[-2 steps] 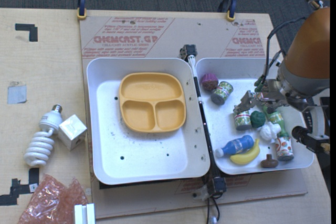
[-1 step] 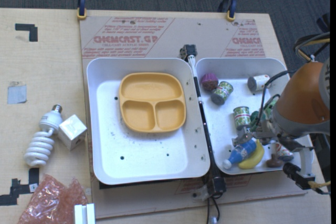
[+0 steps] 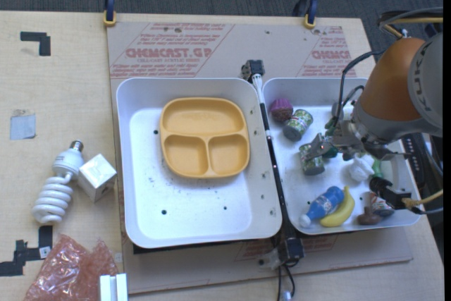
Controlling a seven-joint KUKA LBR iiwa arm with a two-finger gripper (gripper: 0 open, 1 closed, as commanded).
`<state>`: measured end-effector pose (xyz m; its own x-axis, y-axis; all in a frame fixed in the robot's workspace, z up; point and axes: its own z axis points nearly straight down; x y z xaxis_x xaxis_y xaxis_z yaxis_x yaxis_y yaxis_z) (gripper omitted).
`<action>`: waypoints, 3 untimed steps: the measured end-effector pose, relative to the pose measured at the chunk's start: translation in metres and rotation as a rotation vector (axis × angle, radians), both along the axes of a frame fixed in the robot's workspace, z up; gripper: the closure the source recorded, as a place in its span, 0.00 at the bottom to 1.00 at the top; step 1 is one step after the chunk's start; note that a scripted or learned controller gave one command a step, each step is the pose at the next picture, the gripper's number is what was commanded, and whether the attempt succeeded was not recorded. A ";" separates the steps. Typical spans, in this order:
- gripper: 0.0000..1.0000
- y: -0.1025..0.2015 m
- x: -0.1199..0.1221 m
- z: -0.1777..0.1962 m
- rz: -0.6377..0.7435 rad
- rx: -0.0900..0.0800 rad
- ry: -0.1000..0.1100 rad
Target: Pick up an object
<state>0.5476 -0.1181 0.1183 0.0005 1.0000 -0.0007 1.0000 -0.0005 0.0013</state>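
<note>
Crinkly pink plastic lies at the near left corner of the bench, well left of the left bin. Just past it are a white curly bulb and a small white cube, touching each other, also left of that bin.

Inside the left bin sits a yellow tray with three parts, up toward the far side of the bin.

Right beside the left bin is the right bin. At its near edge lie a blue bottle and a yellow banana, touching. A small brown toy is just right of the banana. Farther back, in the middle of the right bin, is a grey-green thing. The tool is right at it, touching or very near. I cannot tell if the tool is open or closed, or if it has hold of anything. A white thing lies just right of the grey-green thing, partly under the arm.

Farther still in the right bin are a green can and a purple ball, close together near the wall by the left bin.

Two blue clamps hold the brown board at the far edge, past both bins.
</note>
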 end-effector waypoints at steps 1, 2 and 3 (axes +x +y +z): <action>1.00 -0.001 0.002 0.012 -0.001 -0.002 -0.007; 1.00 -0.027 0.074 0.084 0.003 -0.001 0.001; 0.00 -0.027 0.074 0.084 0.002 -0.001 0.001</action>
<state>0.6219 -0.1451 0.2024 -0.0017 1.0000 -0.0014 1.0000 0.0017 0.0003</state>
